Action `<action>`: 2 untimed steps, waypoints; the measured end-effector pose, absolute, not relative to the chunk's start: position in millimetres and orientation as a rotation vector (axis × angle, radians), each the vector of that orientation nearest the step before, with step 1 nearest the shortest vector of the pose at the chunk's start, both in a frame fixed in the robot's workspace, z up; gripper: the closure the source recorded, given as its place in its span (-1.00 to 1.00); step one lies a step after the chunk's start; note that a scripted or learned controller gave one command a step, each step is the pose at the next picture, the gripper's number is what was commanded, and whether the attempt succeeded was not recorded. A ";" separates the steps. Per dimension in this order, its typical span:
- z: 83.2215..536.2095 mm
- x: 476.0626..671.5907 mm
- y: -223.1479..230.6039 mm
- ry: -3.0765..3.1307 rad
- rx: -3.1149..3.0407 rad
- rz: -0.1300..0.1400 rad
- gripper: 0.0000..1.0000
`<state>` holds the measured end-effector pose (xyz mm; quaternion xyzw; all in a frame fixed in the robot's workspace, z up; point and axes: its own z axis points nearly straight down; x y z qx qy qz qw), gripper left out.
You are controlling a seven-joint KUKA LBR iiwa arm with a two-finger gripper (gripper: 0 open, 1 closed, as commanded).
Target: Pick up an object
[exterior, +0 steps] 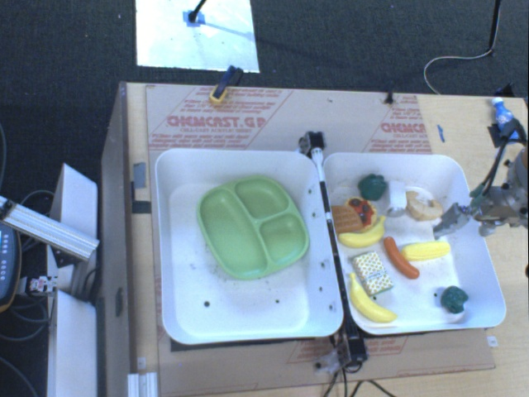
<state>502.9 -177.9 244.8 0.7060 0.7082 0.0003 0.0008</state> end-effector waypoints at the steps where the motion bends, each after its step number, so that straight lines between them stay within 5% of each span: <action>1: 88.8 522.5 -107.7 2.218 2.211 0.015 -1.00; 2: 102.5 525.2 -109.4 2.208 2.206 0.022 1.00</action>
